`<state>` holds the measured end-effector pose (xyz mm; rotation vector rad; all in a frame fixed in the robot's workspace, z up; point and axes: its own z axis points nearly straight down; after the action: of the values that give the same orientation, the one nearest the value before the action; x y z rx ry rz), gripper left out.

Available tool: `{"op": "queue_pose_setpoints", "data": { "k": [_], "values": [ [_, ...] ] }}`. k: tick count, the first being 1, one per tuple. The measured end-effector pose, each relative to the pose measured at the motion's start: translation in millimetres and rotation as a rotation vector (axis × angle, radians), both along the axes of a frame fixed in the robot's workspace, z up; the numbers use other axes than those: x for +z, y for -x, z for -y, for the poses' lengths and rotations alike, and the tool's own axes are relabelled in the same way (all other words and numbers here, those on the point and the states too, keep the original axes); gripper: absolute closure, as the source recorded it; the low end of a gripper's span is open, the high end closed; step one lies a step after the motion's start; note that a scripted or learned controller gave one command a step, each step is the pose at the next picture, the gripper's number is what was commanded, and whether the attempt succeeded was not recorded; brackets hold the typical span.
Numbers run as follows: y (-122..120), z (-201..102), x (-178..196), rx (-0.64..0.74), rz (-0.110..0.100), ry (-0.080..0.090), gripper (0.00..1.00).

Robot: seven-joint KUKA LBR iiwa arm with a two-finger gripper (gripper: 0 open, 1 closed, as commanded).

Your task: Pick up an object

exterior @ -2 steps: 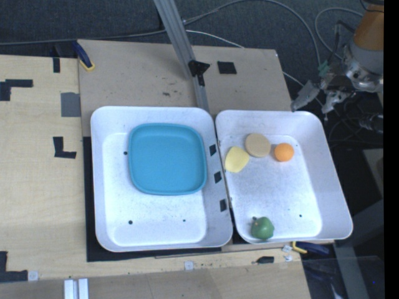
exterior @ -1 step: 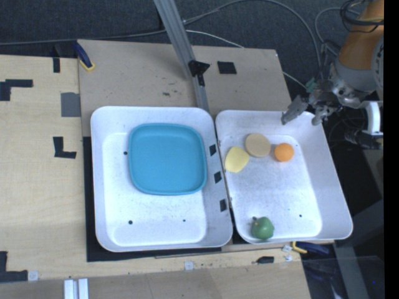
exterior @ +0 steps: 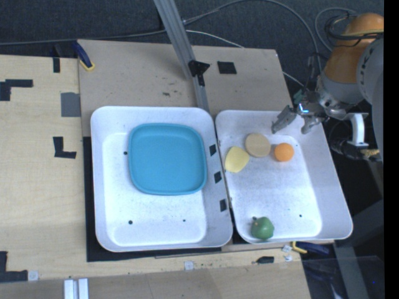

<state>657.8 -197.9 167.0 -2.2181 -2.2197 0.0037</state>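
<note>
Worktop (exterior: 37, 167): a pale wooden surface is shown, on which two shallow white bins are carried side by side.
Left bin (exterior: 106, 185): a square blue plate (exterior: 167, 158) is seen lying flat, towards the bin's far half.
Right bin (exterior: 324, 192): four small objects are held here.
Yellow piece (exterior: 236, 159): placed near the bin's left wall, just beside the tan disc (exterior: 257, 145); whether the two touch cannot be told.
Green object (exterior: 262, 228): set apart from the rest, near the front rim.
Orange ball (exterior: 283, 152): found just right of the tan disc and nearest the tool; it is judged the likeliest target.
Handling: the ball is judged light, rounded and apt to roll; a hold across its widest part, from above, is advised. The disc is flat and would be harder to pinch.
Tool (exterior: 294, 122): seen above the bin's far right corner with its two fingers spread apart and nothing between them.
Arm (exterior: 349, 67): grey with an orange band, reaching in from the right.
</note>
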Motion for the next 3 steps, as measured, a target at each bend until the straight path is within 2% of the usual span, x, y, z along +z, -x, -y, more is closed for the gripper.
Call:
{"op": "queue_pose_setpoints", "data": {
  "k": [1,2,3],
  "values": [
    [-1,4,-63,0.000,-0.002,0.000,0.00],
    [-3,3,-49,0.001,0.004,0.002,1.00],
    [5,0,7,0.000,0.009,0.002,1.00]
  ]
}}
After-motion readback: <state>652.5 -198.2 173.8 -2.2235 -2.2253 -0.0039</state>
